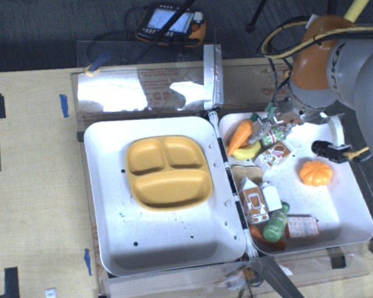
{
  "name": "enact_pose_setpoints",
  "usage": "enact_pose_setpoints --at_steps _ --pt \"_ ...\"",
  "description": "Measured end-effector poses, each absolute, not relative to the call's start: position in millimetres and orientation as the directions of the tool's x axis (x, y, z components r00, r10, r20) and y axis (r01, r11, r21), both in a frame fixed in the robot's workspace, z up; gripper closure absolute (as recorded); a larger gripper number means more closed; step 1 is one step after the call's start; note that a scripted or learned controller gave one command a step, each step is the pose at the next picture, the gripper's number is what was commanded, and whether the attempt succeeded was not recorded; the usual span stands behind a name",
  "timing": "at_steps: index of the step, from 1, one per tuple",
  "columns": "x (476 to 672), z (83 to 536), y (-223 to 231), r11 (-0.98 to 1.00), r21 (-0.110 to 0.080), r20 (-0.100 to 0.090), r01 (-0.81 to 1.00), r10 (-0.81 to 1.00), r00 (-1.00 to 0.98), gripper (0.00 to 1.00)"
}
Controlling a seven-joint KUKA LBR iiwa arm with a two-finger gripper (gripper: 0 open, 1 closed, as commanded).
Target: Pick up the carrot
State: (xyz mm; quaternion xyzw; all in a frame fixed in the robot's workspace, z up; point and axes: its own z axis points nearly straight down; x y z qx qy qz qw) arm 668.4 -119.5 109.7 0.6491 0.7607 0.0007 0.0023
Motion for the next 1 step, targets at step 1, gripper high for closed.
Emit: enact_pose_setpoints --at_steps 1 --pt "584.3 137.4 -197.7 0.229 0.000 0.000 0.973 0.973 -0.229 0.00"
